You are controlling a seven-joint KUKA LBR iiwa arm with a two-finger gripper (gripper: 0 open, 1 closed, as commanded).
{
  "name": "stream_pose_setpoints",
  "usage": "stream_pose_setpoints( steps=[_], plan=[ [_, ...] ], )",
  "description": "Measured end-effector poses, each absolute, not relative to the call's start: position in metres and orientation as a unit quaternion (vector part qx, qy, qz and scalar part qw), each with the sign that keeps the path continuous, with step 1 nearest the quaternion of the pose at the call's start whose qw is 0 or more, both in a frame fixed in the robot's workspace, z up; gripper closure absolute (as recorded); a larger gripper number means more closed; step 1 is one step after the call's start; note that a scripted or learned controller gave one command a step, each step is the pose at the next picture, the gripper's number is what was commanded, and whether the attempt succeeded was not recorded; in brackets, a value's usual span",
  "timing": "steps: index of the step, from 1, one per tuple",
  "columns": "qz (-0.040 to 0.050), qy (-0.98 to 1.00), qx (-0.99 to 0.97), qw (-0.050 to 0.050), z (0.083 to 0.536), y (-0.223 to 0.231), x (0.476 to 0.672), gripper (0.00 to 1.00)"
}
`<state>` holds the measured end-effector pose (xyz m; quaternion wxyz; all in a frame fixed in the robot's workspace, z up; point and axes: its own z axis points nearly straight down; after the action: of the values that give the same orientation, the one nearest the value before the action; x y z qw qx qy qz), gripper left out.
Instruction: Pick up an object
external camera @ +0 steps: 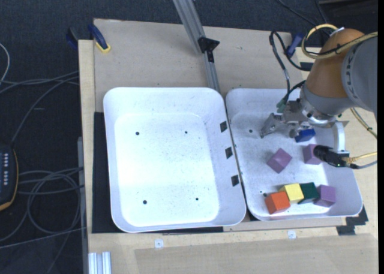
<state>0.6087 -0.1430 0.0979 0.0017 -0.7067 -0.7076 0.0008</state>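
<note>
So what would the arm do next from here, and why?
Probably shift the hand toward the purple block lying just below it in the right bin, then lower. That block sits apart from the others, while the orange block and yellow block crowd the bin's near edge.

1. No text, label, brand, number or sign can be read anywhere in the camera view.
2. The blocks, the two white bins and the arm bear no lettering clear enough to make out.
</note>
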Motion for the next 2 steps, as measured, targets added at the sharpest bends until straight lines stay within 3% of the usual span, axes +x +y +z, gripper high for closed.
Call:
stream_pose_setpoints(
  steps=[1, 2],
  plan=[
    [-0.0013, -0.708, -0.707, -0.001, 0.111, -0.143, 0.61, 1.0],
    [-0.0019, -0.707, -0.707, -0.003, 0.162, -0.152, 0.615, 1.0]
  ],
)
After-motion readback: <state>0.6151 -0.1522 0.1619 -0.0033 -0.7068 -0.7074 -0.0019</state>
